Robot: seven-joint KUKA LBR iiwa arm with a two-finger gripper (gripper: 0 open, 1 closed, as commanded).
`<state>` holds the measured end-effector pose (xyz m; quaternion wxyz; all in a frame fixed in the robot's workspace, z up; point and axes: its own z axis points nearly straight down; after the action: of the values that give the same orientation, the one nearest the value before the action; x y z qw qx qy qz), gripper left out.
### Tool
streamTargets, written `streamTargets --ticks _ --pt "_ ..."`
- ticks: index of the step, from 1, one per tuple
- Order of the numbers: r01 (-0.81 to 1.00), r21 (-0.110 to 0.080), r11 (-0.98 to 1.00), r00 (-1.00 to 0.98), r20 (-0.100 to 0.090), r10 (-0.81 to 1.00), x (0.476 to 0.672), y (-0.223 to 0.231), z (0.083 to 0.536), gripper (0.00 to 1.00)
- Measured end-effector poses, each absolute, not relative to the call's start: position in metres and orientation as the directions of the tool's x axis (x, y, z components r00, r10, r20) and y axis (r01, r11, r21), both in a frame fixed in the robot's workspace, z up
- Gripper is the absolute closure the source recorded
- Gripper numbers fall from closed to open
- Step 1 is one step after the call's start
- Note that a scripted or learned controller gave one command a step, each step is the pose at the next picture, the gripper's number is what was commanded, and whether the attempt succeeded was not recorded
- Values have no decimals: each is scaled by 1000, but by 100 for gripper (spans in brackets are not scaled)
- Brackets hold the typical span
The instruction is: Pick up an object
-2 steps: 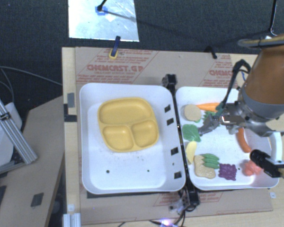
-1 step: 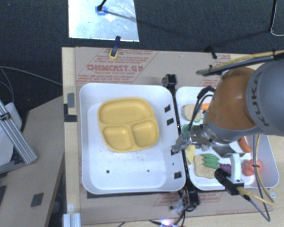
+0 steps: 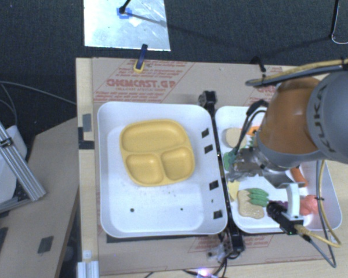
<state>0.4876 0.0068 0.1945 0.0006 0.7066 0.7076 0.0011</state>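
- Over the right bin (image 3: 261,227) is where your arm (image 3: 301,117) sits. It comes in from the right side of the view, and the orange band and grey wrist cover most of the bin's middle.
- The wrist is bent down and toward the divider between the bins, so the gripper (image 3: 242,164) points into the bin's left half, close to the wall shared with the left bin (image 3: 156,213).
- Honestly, you can't tell from this angle whether the gripper is released or clenched. The wrist hides the business end, and nothing is visibly held.
- Stuff to pick is all in the right bin. A pale round piece (image 3: 232,136) lies just above the gripper in the view, with a small yellow piece (image 3: 233,189) just below it.
- Nearer the front edge you've got a green piece (image 3: 256,196) lying right against a tan flat piece (image 3: 250,209).
- A pink piece (image 3: 307,204) peeks out on the far right, partly behind the robot's hardware.
- The left bin holds a yellow divided tray (image 3: 156,152), well apart from the gripper.
- Both bins rest on the tabletop (image 3: 52,172).
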Motion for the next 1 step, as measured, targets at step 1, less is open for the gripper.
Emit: streamTargets --ticks 1 --pt "1000 6 9 -9 2 1000 487 73 272 100"
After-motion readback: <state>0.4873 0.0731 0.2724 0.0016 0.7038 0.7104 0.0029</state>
